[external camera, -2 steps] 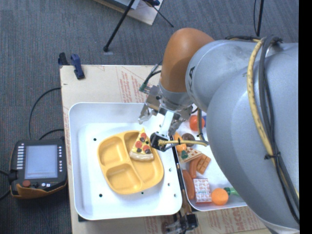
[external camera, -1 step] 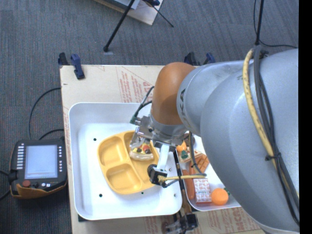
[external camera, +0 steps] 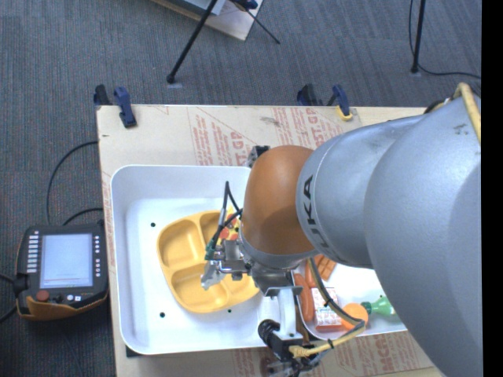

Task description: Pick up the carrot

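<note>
Where the end effector [external camera: 214,276] hangs, grip state unclear, orange carrot [external camera: 305,297], slim, lying in right bin [external camera: 377,328].

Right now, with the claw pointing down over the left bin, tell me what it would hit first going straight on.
Most likely the yellow divided tray: the claw hangs over its right-hand compartments. Height above it is unclear. The carrot lies in the other bin, off this line.

We see grey carpet [external camera: 63,45] all around the bench [external camera: 181,136], whose pale board top is clamped at the far edge by blue clamps [external camera: 124,104]. A black tripod leg [external camera: 192,42] crosses the floor, and a handheld control pendant [external camera: 61,272] lies left.
</note>
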`<state>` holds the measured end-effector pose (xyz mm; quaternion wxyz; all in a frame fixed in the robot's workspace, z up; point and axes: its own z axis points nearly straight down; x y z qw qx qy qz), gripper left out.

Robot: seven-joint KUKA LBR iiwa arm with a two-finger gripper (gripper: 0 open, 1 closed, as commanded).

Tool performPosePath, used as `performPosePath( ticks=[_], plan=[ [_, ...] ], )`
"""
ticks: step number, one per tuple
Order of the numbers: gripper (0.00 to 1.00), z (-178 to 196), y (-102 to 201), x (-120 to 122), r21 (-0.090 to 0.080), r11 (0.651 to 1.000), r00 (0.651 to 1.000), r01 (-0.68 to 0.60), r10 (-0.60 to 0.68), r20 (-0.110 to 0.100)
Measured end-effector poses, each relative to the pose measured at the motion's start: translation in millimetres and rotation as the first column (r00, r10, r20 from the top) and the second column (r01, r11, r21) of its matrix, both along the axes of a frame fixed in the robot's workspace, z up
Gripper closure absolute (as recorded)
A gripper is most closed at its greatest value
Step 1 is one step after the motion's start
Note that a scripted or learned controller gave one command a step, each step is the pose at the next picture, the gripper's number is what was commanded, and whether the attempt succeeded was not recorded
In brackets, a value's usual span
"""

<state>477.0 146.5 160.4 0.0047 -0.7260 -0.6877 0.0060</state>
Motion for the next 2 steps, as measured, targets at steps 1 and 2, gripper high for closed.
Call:
performPosePath(
  ticks=[1,2],
  plan=[
    [0.00,-70,41,36,-0.001,0.995,0.995,0.095,-0.095,0.006],
    [0.00,19,100,56,0.002,0.987,0.987,0.162,-0.162,0.013]
  ],
)
